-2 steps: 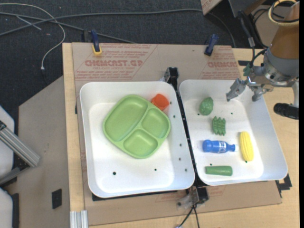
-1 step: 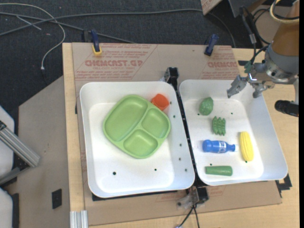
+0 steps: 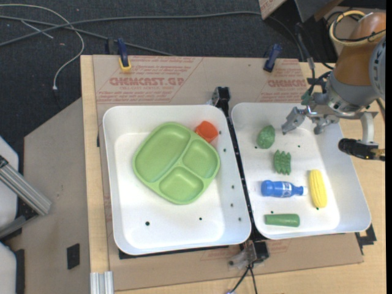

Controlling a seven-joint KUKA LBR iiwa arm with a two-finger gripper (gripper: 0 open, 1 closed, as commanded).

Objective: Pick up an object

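Observation:
My gripper [image 3: 306,125] hangs over the far part of the right bin [image 3: 354,182], open, with nothing between its fingers. A round green vegetable [image 3: 265,137] lies just to its left and a little nearer. Further toward the front sit a ridged green piece [image 3: 282,162], a blue bottle [image 3: 280,189] on its side, a yellow corn cob [image 3: 317,188] and a green cylinder [image 3: 282,220]. In the left bin [image 3: 116,164] a green divided plate [image 3: 176,162] lies with an orange object [image 3: 207,130] at its far right corner.
Both bins rest on a cardboard sheet [image 3: 184,75] held by blue clamps [image 3: 124,57] at the back. A black clip [image 3: 222,95] sits between the bins at the far edge. Cables run on the floor at upper left.

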